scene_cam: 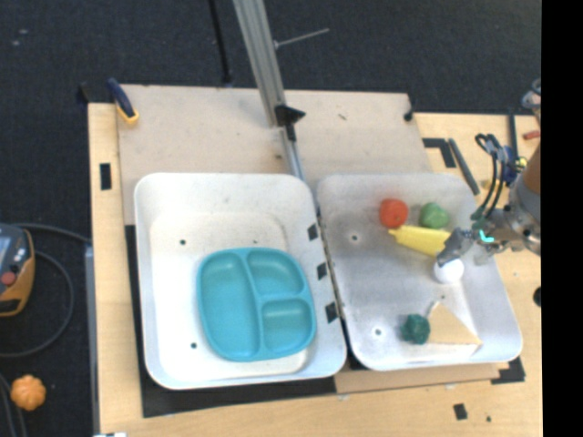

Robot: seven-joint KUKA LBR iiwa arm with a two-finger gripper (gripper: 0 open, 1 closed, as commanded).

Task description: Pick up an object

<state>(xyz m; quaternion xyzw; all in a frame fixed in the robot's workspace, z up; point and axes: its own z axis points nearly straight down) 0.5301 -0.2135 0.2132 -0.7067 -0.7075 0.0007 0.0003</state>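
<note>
Taking the yellow banana-shaped piece [421,238] as my mark: a red ball [393,212] and a green ball [434,215] crowd just behind it, so that side is tight. Toward the divider, the right bin's floor [364,271] lies bare, room to pass. Nearer the front, a dark green lump [416,328] sits just beside a tan wedge [451,328], blocking that corner.

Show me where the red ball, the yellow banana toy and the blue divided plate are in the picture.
red ball [393,213], camera view, middle of its top face
yellow banana toy [419,238], camera view, middle of its body
blue divided plate [228,289], camera view, floor of its large left compartment
</note>
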